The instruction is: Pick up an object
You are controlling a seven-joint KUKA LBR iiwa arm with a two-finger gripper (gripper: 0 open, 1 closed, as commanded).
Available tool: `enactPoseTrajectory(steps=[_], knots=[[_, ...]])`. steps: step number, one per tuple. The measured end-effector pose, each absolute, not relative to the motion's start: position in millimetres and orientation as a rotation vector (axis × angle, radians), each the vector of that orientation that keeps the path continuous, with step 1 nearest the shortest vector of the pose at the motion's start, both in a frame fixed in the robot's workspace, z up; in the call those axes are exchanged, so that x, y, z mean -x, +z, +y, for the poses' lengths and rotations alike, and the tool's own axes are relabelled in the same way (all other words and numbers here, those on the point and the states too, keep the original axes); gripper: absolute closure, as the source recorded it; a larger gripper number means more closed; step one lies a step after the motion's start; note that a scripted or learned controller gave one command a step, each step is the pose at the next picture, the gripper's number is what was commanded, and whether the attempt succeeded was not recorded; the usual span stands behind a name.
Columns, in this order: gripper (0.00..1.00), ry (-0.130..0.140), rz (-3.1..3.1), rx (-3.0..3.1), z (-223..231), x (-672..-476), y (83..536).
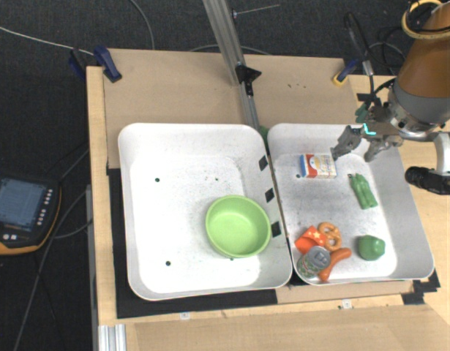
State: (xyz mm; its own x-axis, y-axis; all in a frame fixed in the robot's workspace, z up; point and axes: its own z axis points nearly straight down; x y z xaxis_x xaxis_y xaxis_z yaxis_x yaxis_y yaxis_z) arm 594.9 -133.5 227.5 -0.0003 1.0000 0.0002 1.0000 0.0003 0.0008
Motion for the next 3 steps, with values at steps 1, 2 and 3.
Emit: enactPoseTrajectory(steps=[1, 2, 3], knots=[[0.0, 0.001, 2.221, -2.221, -133.5, -594.9, 227.4], [0.0, -0.003, 2.223, -2.223, -136.6, -592.2, 184.8], [0.0, -0.003, 2.223, -2.223, -138.5, -590.2, 142.7]])
